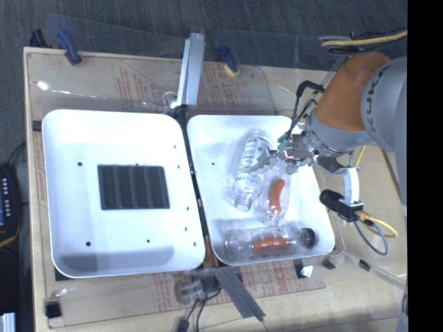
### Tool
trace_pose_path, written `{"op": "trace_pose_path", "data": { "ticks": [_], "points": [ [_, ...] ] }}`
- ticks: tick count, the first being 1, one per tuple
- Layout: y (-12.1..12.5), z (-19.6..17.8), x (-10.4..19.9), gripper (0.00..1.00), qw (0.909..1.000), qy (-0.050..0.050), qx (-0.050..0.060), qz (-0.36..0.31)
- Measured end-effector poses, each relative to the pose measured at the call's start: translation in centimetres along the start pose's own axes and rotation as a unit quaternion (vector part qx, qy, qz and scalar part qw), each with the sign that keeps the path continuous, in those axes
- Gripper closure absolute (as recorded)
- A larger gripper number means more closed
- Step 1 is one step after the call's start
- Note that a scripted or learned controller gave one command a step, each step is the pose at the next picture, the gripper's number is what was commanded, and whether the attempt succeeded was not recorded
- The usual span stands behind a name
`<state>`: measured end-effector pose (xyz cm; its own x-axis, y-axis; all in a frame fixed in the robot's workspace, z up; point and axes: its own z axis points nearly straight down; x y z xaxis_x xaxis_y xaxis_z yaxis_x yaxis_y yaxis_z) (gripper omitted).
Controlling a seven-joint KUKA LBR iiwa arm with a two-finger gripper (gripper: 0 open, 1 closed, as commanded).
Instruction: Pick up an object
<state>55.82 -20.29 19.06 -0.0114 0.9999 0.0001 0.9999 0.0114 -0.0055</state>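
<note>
Arm (360,106) comes in from the right, wrist over the upper right of the right bin (208,185). Gripper (277,156) sits low inside that bin, near its upper middle, right beside the cap end of a clear bottle (249,171). Can't tell if the gripper is spread or pressed together: the tips blur into the bottle's glare. Can't tell if it is touching the bottle either.

Right bin contents:
- Clear bottle, lying down, long axis runs steeply from upper right to lower left, upper end toward the gripper.
- Orange-red capsule-shaped item (276,194), just right of that bottle, long axis near vertical in view, tilted slightly. Looks wrapped in clear plastic; unsure.
- Second clear bottle (270,241) along the bin's near wall, long axis horizontal, dark cap pointing right, something orange inside it.

All three are close together in the right half of the bin; the first bottle and the capsule look to be touching.

Left bin (62,185) has a dark ribbed rectangular pad (133,187) near its centre, long side horizontal.

Both bins rest on the tabletop (277,296).
</note>
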Motion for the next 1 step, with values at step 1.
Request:
{"op": "trace_pose_path", "data": {
  "ticks": [1],
  "points": [
    [0.21, 5.84, -0.45, 0.0, 0.9998, -0.001, -0.011, -0.017]
  ]
}}
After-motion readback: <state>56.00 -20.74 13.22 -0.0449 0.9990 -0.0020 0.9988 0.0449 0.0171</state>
